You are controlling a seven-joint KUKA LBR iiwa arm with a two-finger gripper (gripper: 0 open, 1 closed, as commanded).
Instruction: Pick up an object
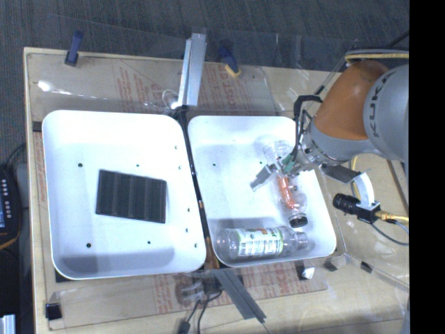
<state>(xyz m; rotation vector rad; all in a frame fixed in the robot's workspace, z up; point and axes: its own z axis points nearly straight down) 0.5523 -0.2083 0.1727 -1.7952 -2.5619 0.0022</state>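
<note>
My gripper (273, 170) hangs low over the upper middle of the right bin (222, 186), with the arm coming in from the right. Just below and right of it lies a small clear bottle (289, 195) with reddish contents and a black cap, pointing toward the bin's lower right. A crumpled clear plastic piece (271, 148) lies right above the gripper. Along the bin's near wall a larger clear plastic bottle (261, 243) with a green label lies on its side. Whether the gripper touches the small bottle is unclear.
The left bin (62, 186) holds a flat black ridged rectangle (131, 196) near its middle. A metal post (192, 68) stands at the far edge between the bins. Blue clamps (73, 47) sit on the bench's far edge.
</note>
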